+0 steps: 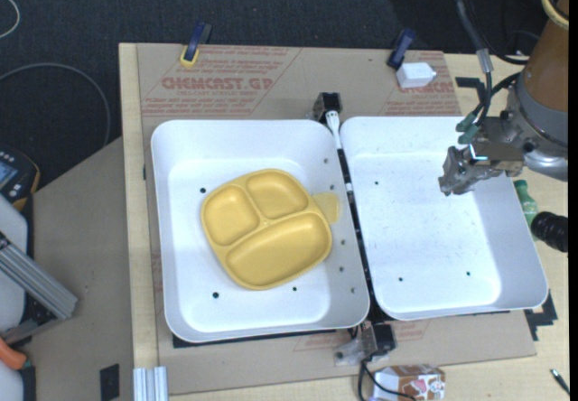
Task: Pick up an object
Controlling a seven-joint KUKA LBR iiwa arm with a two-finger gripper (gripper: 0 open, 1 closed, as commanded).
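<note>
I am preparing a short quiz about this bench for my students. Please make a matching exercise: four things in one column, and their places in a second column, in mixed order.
Things:
1. yellow plate
2. gripper
3. white block
4. yellow clip

Places:
A. above the right bin
B. on the board's back edge, near its left corner
C. lying in the left bin
D. on the board behind the right bin

Pairs: 1-C, 2-A, 3-D, 4-B
</note>
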